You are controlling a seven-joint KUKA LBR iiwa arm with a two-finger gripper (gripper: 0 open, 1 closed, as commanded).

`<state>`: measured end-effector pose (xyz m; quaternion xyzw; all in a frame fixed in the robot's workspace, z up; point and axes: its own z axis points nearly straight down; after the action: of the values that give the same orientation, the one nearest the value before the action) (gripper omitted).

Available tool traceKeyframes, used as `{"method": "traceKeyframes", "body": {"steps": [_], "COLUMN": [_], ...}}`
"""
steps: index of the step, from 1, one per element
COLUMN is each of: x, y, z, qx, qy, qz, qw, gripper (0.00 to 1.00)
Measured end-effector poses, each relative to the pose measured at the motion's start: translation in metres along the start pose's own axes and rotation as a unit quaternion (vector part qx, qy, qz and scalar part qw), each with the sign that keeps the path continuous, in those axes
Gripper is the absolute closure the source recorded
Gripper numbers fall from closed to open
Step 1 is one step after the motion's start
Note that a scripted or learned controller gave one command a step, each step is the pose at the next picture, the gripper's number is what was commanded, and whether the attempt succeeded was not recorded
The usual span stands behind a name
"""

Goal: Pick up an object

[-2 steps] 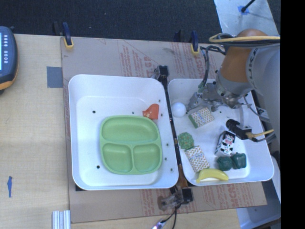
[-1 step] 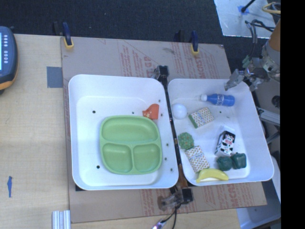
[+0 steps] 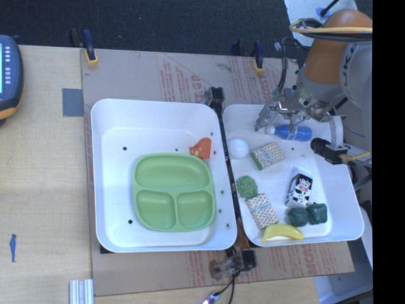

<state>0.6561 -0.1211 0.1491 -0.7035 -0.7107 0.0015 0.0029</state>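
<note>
Cardboard sheet (image 3: 190, 75) under two white bins (image 3: 111, 170); pale wooden bench (image 3: 38, 189).

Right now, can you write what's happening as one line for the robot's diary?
step: reaching | hand: over right bin's far end, above blue bottle | held: nothing seen | left bin: green tray, orange piece

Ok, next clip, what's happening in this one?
A KUKA arm reaches in over the right bin, its hand low at the far end, next to a blue object. Nothing is visibly held. A toy banana, a cow-patterned toy and other small items lie in that bin; a green divided plate sits in the left bin.
</note>
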Motion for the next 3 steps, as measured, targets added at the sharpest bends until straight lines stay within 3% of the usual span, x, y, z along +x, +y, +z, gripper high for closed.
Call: {"method": "traceKeyframes", "body": {"steps": [1, 2, 3], "x": [0.018, -0.016, 0.061], "y": [-0.086, -0.003, -0.037], "z": [0.054, 0.06, -0.047], "qx": [0.005, 0.011, -0.002], "qy": [0.0, 0.002, 0.0], "qz": [0.004, 0.005, 0.002], "qw": [1.0, 0.9999, 1.0], "gripper": [0.0, 0.0, 0.0]}}
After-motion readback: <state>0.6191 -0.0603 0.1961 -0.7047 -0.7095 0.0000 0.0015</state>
